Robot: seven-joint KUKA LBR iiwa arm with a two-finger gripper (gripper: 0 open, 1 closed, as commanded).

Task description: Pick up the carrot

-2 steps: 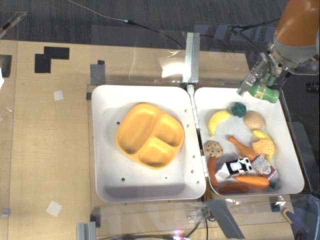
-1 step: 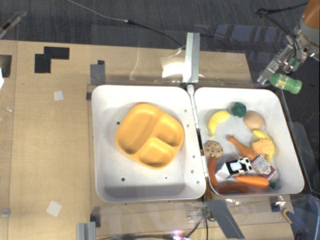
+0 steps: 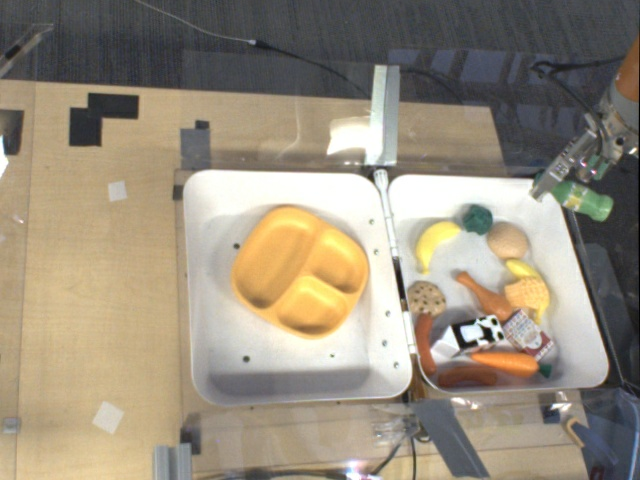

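The carrot (image 3: 503, 363) is orange with a green stem end. It lies flat along the front wall of the right bin (image 3: 592, 313), beside a red sausage-like piece (image 3: 428, 340) and in front of a cow-patterned carton (image 3: 476, 333). My gripper (image 3: 572, 173) hovers over the bin's far right corner, far from the carrot. A light green cylinder (image 3: 586, 202) sits right beneath it at the rim. Whether the gripper grips that cylinder is unclear.
The right bin also holds a banana (image 3: 435, 240), broccoli (image 3: 477, 218), a beige ball (image 3: 508, 239), a drumstick (image 3: 480, 290), a cookie (image 3: 426, 296), yellow pieces (image 3: 526, 290) and a red packet (image 3: 527, 331). The left bin (image 3: 215, 358) holds an orange divided plate (image 3: 300, 268).
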